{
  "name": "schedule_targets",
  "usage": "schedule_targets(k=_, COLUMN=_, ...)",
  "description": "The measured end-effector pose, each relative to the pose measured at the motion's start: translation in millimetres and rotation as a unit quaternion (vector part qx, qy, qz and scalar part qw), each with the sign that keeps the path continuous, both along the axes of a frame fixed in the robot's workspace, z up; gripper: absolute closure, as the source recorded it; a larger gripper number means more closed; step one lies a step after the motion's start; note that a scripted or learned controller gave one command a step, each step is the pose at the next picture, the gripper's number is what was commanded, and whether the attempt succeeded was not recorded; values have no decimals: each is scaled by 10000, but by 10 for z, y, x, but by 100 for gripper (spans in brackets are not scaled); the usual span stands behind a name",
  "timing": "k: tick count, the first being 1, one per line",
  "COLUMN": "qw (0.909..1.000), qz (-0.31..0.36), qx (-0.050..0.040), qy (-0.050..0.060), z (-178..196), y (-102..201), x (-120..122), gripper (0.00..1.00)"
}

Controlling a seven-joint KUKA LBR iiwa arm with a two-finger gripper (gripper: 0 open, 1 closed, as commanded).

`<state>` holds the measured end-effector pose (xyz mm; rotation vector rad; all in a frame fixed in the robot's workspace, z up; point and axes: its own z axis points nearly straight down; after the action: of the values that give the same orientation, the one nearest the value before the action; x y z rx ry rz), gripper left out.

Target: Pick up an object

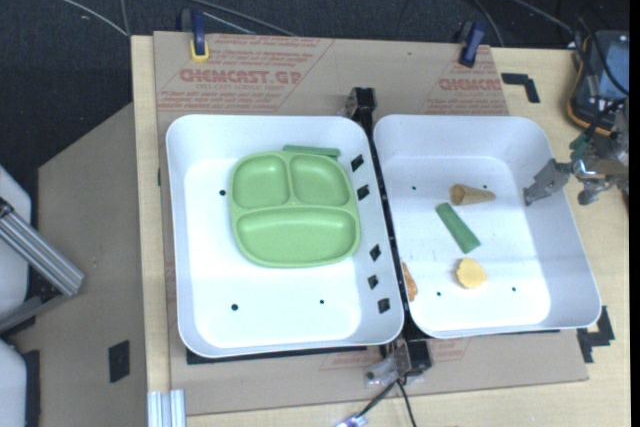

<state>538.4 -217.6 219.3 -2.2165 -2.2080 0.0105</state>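
Lying left of claw (549, 183), cone (471, 194)

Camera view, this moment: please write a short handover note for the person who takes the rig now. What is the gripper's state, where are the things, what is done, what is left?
Gripper: at the right rim of the right bin, holding nothing; open or shut cannot be told.
Right bin: tan cone-shaped piece near the top, green stick in the middle, yellow piece below it, small orange piece at the left wall.
Left bin: green divided plate.
Done: nothing picked up yet.
Left: pick up one object; the cone-shaped piece lies closest to the gripper.
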Motion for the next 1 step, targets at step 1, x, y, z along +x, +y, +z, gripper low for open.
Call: schedule_targets(k=1, qw=10000, qz=22, qx=-19, qy=-67, z=73, y=7, x=31, gripper=0)
